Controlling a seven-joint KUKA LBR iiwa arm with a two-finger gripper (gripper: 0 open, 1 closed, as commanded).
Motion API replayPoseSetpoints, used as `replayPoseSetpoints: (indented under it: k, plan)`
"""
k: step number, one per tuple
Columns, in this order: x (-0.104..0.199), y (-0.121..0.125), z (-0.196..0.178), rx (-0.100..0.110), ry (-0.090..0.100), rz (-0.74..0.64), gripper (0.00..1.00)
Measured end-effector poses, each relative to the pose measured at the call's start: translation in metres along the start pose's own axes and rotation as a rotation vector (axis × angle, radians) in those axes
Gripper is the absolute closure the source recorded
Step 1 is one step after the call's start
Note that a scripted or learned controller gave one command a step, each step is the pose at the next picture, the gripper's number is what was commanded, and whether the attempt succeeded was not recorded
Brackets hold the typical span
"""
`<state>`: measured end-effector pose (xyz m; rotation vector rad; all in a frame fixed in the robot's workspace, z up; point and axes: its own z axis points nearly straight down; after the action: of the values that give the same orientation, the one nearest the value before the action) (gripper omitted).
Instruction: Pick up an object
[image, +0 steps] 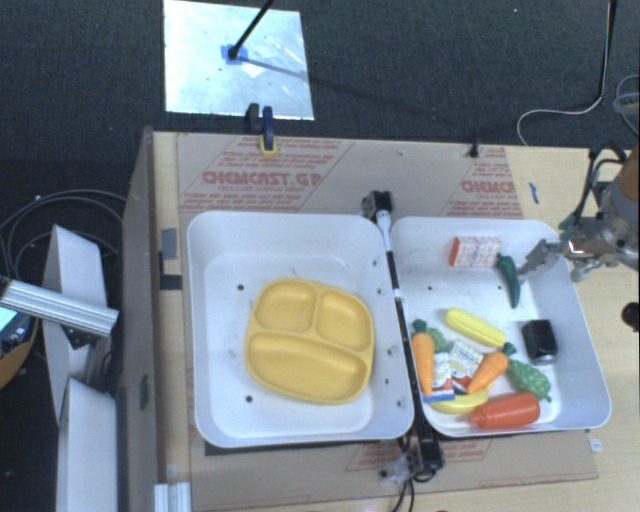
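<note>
While the gripper (553, 249) hangs over the right bin's (590, 352) far right rim, whether it is parted or together cannot be told; a green pepper (510, 279) lies just beside it, toy food (470, 365) nearer the front.

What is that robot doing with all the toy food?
A grey robot arm reaches in from the right, its two-finger gripper at the far right rim of the right white bin. That bin holds toy food: two orange plastic carrots, a yellow banana, a long red sausage and a small black block. It holds nothing yet. The left white bin has a yellow divided plate.
</note>
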<state>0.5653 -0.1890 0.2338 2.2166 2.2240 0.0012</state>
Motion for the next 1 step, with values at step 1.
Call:
replayPoseSetpoints:
  k: [1]
  plan:
    - [0.0432,-0.0554,0.0604,0.008,0.004,0.002,0.00]
